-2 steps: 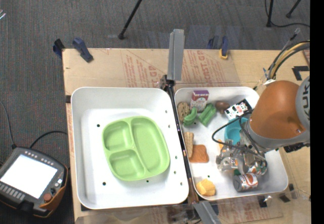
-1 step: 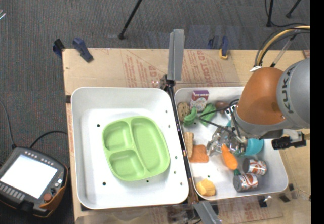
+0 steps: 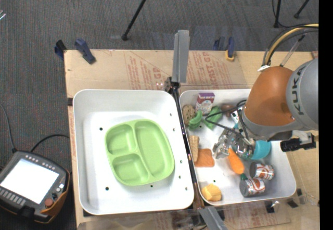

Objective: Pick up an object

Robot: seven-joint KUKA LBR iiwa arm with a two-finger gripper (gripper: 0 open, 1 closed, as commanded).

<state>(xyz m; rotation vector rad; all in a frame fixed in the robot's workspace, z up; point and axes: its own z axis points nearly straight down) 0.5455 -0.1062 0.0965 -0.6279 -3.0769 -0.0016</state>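
Low over the middle of the right bin [image 3: 289, 184], the gripper [image 3: 232, 145] hangs among the clutter, and I cannot tell how it is set because the metal parts blur into the things beneath. Nothing can be seen held in it.

The nearest likely target is the orange carrot [image 3: 236, 162], lying just beside the gripper on the side toward the bin's front edge, with a teal cup [image 3: 260, 148] touching or nearly touching it and two cans [image 3: 256, 179] near the front right corner. The carrot's long axis runs slantwise, from up-left toward down-right in the view; its narrow end seems to point toward the gripper.

My reading is that the approach is done and the grasp itself is in hand. The next move calls for closing across the carrot's short width, clear of the cup, then lifting straight up.
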